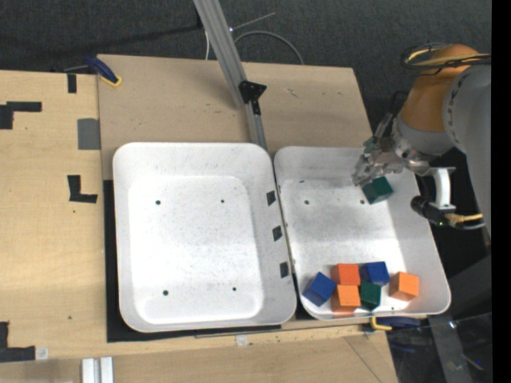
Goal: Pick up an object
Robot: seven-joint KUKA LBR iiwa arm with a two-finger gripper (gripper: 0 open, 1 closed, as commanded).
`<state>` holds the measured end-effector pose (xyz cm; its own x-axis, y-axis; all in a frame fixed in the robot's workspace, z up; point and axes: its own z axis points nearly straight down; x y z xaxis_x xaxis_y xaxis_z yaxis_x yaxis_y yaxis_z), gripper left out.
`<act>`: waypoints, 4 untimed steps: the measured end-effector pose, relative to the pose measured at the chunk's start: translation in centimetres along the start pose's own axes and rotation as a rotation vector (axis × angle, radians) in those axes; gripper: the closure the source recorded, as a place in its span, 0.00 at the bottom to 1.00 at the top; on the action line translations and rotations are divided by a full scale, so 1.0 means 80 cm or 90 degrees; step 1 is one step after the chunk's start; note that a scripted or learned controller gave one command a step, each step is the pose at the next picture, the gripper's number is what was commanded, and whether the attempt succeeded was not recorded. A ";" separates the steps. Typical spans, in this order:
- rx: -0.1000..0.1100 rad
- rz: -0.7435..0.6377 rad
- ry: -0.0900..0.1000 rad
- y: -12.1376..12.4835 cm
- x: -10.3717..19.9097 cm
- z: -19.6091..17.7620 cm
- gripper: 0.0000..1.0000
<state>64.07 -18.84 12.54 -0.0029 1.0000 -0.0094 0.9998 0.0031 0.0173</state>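
While I'm watching the overhead feed, the gripper (374,174) sits over the right bin (335,214), up around the bin's 1 o'clock corner. A dark green block (378,189) is right at the tips of the fingers, tilted a bit, and it looks pinched between them, so I'd call them narrow and closed on the block. Can't tell whether it's lifted off the bin floor or just touching it, the angle doesn't give me that.

Rest of the blocks are bunched along the right bin's 6 o'clock edge: a blue block (318,288) at the 9 o'clock end of the bunch, then two orange blocks (347,275) stacked in the view one behind the other, a second blue one (375,272) with another green cube (370,294) just at its 6 o'clock, and a lone orange cube (405,285) at the 3 o'clock end. Left bin (192,230) sits beside it on the counter (48,214), rims touching.
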 end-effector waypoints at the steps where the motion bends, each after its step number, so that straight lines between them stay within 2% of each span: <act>1: 0.009 0.001 0.006 0.007 0.002 -0.054 1.00; 2: 0.009 0.001 0.005 0.009 0.002 -0.097 1.00; 4: 0.012 -0.002 0.007 -0.020 0.123 -0.121 1.00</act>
<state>62.25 -8.90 22.12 -0.0057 1.0000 0.0022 1.0000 0.0057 -0.0016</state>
